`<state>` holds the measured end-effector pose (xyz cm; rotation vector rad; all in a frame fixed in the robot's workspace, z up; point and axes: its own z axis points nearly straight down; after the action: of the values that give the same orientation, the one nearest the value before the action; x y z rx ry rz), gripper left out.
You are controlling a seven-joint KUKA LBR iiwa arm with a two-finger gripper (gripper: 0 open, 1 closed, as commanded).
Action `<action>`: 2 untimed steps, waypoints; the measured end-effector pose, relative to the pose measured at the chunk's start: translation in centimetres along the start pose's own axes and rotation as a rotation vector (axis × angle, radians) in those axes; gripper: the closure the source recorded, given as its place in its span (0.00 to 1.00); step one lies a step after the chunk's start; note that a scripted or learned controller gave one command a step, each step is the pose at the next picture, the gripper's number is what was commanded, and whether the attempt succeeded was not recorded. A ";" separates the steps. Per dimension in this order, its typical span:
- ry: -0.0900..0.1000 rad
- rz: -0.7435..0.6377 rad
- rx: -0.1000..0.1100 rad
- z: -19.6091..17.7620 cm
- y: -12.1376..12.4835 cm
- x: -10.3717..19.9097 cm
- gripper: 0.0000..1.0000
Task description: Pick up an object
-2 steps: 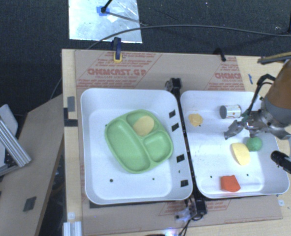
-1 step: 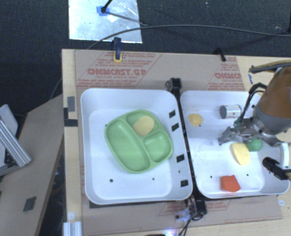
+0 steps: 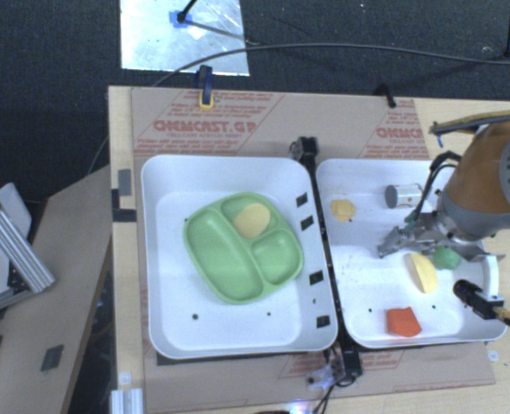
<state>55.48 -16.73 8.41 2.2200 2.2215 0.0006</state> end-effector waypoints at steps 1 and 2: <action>-0.001 0.000 -0.003 -1.2 0.1 0.0 1.00; -0.001 -0.003 -0.004 -5.8 -0.3 0.2 1.00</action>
<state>55.13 -16.49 14.17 2.2137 2.2226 0.0044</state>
